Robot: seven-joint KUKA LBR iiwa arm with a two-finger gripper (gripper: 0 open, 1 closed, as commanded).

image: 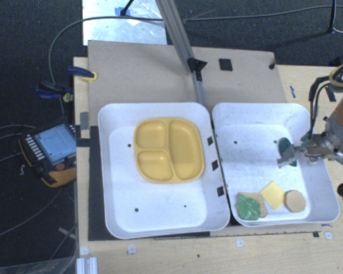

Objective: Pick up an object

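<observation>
My gripper (288, 154) reaches in from the right over the right bin (246, 124), near its right wall. A small dark green object (284, 146) lies right at the gripper's tip; whether it is held is unclear. Along the bin's front edge lie a green leafy piece (248, 206), a yellow block (272, 194) and a round tan piece (295, 201), all below and apart from the gripper.
The left bin (120, 198) holds a yellow divided plate (168, 150). A grey pole (180, 33) slants in from the top toward the gap between the bins. A handheld device (51, 153) and cables lie off the bench at left.
</observation>
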